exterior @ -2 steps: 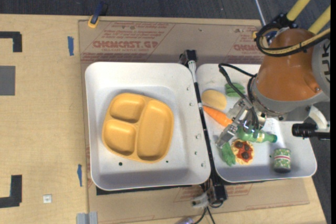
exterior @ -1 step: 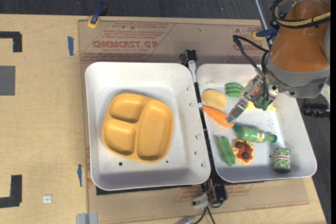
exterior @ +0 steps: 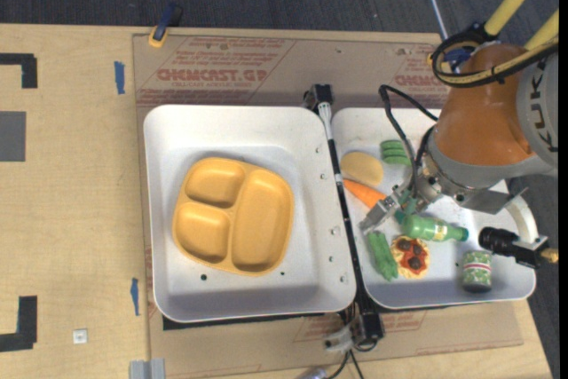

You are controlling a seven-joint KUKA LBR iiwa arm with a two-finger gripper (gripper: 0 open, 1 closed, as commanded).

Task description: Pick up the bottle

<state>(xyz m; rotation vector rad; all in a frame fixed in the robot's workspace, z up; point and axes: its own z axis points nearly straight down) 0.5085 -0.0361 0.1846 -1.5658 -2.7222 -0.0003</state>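
A small jar [exterior: 477,270] is seen at the near edge of the right bin [exterior: 524,284], with a pizza slice toy [exterior: 411,255] and green pod [exterior: 382,254] beside it. The bottle [exterior: 432,230] (green, lying flat) is found just behind those. The gripper [exterior: 397,207] is parked touching its cap end, fingers [exterior: 380,216] spread, nothing pinched. A yellow tray [exterior: 233,215] is sat in the left bin [exterior: 169,191].

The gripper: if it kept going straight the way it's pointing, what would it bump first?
Probably the green bottle: the gripper points down right at its neck end. Depth is hard to judge from above.
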